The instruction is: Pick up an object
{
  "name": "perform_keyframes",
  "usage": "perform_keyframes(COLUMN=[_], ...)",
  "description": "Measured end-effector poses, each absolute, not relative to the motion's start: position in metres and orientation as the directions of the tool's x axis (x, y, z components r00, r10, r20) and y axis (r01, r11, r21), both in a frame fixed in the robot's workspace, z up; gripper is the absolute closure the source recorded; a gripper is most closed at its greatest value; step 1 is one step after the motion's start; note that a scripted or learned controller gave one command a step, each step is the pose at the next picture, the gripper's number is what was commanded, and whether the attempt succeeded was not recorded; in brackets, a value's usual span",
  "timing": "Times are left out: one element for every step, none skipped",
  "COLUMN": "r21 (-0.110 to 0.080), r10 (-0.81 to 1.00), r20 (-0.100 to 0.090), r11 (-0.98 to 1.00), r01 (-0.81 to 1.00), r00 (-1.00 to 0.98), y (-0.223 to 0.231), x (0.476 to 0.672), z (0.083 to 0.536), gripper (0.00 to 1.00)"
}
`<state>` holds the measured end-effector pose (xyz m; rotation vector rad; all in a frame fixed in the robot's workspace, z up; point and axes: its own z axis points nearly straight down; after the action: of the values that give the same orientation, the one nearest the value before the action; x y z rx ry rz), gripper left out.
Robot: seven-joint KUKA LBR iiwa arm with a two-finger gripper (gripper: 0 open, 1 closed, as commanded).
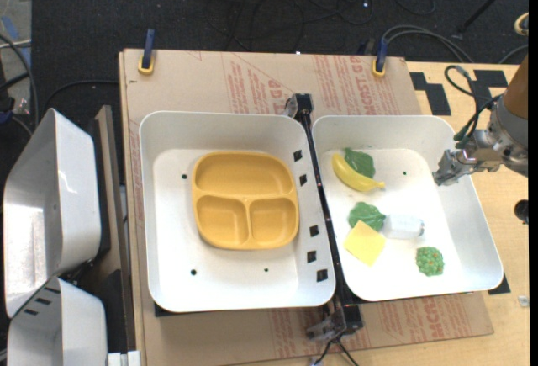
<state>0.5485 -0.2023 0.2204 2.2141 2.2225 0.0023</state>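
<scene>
Two white bins sit side by side on the table. Left bin carries a yellow divided tray, well apart from the arm, so it looks like the drop side. Right bin holds all the loose pick candidates: a banana with a green piece touching its upper end, a second green piece just above a yellow block, a clear bottle lying on its side beside them, and a green lump alone near the front right corner. Gripper hangs over the right bin's right wall, near nothing, with nothing between its parts; open or clenched, cannot tell at this size. Judgement: approach stage, no target committed yet. The lone green lump is the cleanest pick; the clustered items risk a nudge or double contact.
</scene>
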Motion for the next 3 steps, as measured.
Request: perform_keyframes(r21=[0.003, -0.001, -0.001], r10=[1.000, 1.000, 1.000], r20=[-0.002, 0.000, 0.000], r11=[0.004, 0.005, 0.005], r01=[1.000, 1.000, 1.000], r00=[-0.004, -0.005, -0.005], y=[-0.202, -0.156, -0.101], x=[0.549, 0.547, 0.543], z=[0.272, 0.257, 0.243], gripper=[1.00, 1.00, 1.00])
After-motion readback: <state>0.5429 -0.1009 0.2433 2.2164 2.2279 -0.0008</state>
